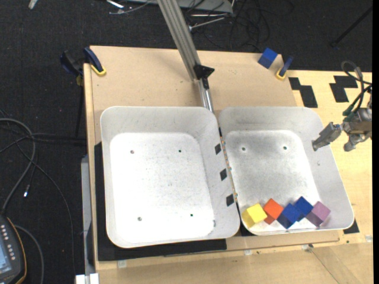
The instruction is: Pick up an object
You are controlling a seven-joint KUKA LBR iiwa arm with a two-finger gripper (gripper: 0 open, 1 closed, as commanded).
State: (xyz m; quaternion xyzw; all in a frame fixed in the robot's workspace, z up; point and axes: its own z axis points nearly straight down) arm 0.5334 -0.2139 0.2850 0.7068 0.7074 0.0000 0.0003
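Gripper point(339, 136): I see it at the right bin's point(278, 120) right rim; fingers spread, nothing between them.
Blocks: yellow block point(255, 214), orange block point(273, 209), blue block point(294, 212) and purple block point(319, 213) huddle along that bin's near edge.
Around: spare blue block point(268, 57) at the bench's point(148, 76) far right corner; left bin point(118, 129) beside.
Writing: none I can read.

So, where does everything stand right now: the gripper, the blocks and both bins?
gripper: over the right bin's right rim, holding nothing.
yellow block: resting in the right bin's near corner area.
orange block: resting beside the yellow one.
blue blocks: resting, bunched together.
purple block: resting at the row's right end.
right bin: holds all these blocks.
left bin: flat on the bench.
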